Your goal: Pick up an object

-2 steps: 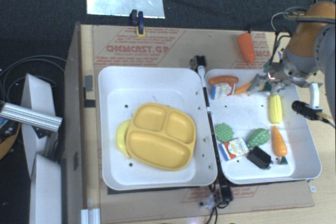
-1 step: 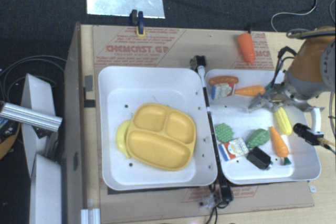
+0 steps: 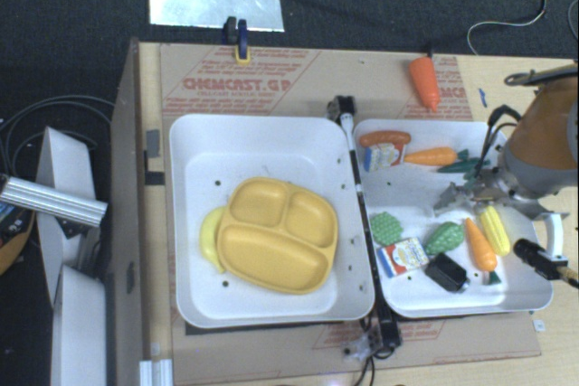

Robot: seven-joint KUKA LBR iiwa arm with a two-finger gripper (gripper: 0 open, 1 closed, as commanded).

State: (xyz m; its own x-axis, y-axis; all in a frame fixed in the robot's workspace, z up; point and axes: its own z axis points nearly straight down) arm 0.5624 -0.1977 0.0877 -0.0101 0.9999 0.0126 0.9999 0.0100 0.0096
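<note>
My gripper [image 3: 455, 193] reaches in from the right over the right bin [image 3: 425, 303], with the orange-banded arm behind it. It stands open over bare bin floor and nothing lies between its fingers. Just below it lie an orange carrot [image 3: 479, 245], a yellow corn cob [image 3: 494, 230] and a green leafy piece [image 3: 443, 238]. Another carrot [image 3: 432, 156] lies just above it, towards the bin's far wall.
The right bin also holds a sausage [image 3: 384, 138], a small carton [image 3: 382, 157], a green patch [image 3: 386, 226], a red, white and blue box [image 3: 401, 258] and a black block [image 3: 446, 272]. A yellow divided tray [image 3: 276, 235] lies in the left bin [image 3: 194, 194]. An orange carrot [image 3: 423, 81] rests outside on the cardboard.
</note>
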